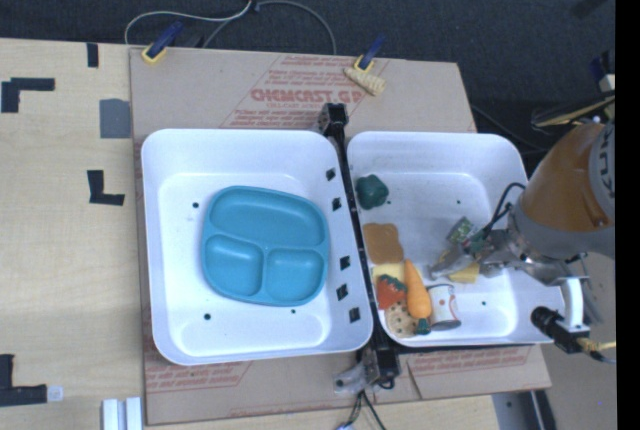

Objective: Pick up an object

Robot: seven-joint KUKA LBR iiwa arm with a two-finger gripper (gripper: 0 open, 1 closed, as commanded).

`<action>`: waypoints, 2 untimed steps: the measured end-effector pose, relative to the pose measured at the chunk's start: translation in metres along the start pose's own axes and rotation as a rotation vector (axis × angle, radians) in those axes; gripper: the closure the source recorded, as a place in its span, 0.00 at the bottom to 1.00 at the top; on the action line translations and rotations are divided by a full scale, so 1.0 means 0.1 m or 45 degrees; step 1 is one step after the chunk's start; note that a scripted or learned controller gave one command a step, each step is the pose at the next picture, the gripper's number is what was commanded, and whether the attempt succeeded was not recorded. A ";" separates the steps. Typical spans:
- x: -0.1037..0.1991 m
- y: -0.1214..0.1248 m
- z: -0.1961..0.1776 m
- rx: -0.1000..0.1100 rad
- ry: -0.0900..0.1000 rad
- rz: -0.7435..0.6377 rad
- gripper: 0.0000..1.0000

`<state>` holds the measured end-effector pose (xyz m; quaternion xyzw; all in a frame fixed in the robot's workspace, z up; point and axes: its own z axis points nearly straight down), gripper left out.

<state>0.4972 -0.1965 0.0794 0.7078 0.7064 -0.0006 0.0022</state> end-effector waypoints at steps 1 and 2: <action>-0.01 0.03 -0.18 -0.005 -0.002 -0.002 1.00; 0.52 0.93 -0.06 -0.004 0.002 -0.012 1.00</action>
